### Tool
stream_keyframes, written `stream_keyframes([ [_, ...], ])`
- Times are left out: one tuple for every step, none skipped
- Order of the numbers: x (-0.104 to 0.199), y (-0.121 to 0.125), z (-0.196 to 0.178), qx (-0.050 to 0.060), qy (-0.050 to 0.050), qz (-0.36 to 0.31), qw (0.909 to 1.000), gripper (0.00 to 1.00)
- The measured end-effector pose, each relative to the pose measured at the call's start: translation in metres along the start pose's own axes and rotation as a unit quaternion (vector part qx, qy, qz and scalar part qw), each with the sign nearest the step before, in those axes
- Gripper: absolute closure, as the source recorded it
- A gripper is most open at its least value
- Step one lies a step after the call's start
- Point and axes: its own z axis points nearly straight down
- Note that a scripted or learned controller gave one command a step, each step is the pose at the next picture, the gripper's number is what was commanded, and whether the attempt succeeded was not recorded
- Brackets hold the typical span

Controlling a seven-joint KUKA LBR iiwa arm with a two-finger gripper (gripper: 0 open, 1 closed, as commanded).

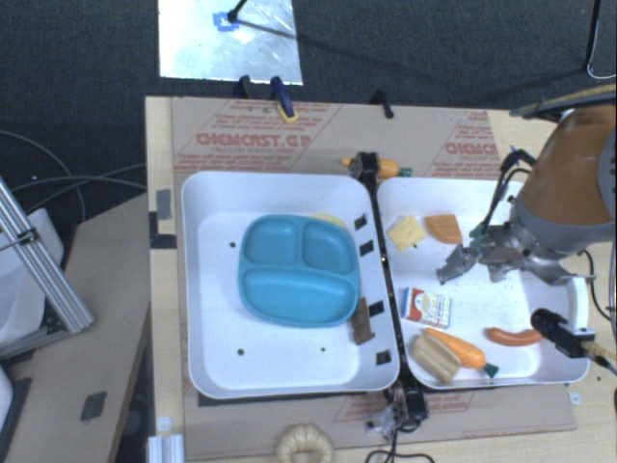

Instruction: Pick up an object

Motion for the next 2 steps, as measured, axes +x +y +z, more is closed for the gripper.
stream_keyframes([
  [0.0,0.003,-0.006,-0.007,-0.001,-0.001,1.0,0.0],
  [-0.005,-0.001,0.038,-0.004,-0.001,0.0,1.0,0.0],
])
